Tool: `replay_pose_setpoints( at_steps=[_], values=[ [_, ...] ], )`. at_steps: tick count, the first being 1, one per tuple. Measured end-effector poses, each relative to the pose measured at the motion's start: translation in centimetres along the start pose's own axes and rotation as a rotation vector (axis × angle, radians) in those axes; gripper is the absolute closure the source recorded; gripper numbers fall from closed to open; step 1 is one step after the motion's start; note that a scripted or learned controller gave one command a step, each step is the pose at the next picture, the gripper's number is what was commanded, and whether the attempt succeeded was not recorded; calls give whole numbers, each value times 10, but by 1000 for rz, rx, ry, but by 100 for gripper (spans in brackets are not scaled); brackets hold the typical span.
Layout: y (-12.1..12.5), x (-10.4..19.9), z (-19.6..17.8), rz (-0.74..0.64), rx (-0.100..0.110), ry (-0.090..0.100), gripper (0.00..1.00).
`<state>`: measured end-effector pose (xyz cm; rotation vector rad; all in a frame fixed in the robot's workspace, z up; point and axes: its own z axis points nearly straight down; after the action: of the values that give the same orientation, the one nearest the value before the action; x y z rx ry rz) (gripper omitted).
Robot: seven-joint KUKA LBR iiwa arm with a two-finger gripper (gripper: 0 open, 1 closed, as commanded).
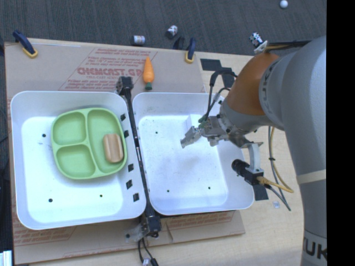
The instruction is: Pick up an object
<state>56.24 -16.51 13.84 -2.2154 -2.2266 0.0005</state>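
Observation:
A tan, bread-like block [113, 147] lies in the right-hand compartment of a green divided plate [72, 148], which rests in the left bin [22, 165]. My gripper [188, 139] hangs over the upper middle of the right bin [183, 193], pointing left and down toward its white floor. Nothing shows at its tip. The block is well to the left of the gripper, across the wall between the two bins.
A small orange carrot-shaped piece [148, 71] lies on the cardboard behind the bins. Blue clamps [190, 49] hold the board's far edge. Black clips [125, 84] join the bins along the divider. Cables and a black fitting [248, 172] hang by the right bin's right rim.

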Motion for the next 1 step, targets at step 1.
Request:
replay_pose_setpoints(
  at_steps=[1],
  values=[
    [-48,30,47,-1,4,1,0]
  ],
)
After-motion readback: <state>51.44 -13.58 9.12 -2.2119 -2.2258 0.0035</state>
